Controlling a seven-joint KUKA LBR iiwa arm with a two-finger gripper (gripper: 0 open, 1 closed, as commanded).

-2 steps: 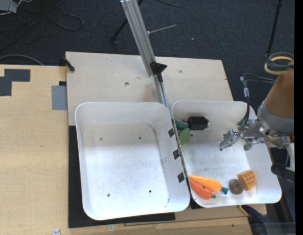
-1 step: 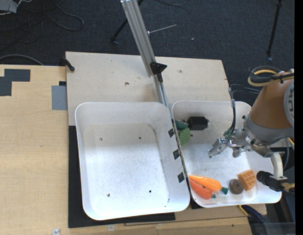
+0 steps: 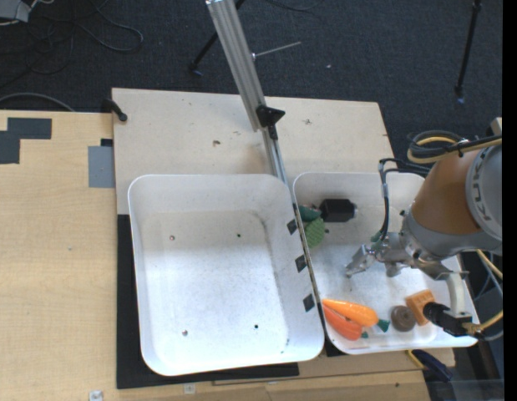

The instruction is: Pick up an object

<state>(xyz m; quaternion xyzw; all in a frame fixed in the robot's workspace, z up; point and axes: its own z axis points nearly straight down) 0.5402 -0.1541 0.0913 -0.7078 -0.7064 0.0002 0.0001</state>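
The objects for picking are gathered in the right bin (image 3: 392, 345), at its near end and along its left side. An orange carrot-shaped item (image 3: 350, 312) is seen lying at the near left corner, with a second, redder piece (image 3: 345, 329) touching it below. Just beside these, a brown round object (image 3: 402, 317) and an orange block (image 3: 420, 305) are found near the front rim. Farther back, a green object (image 3: 313, 226) lies against the left wall, with a black cylinder (image 3: 337, 210) beside it. The gripper (image 3: 362, 259) is positioned low over the middle of the right bin; whether the fingers are spread or pressed together cannot be told, and nothing is seen between them. The left bin (image 3: 208, 266) shows only dark specks on its floor. Both bins are carried on a pale bench (image 3: 183, 136) with a black mat at its near edge. A slanted aluminium rail (image 3: 241, 65) rises behind. Dark carpet with cables lies beyond. No legible writing is visible.
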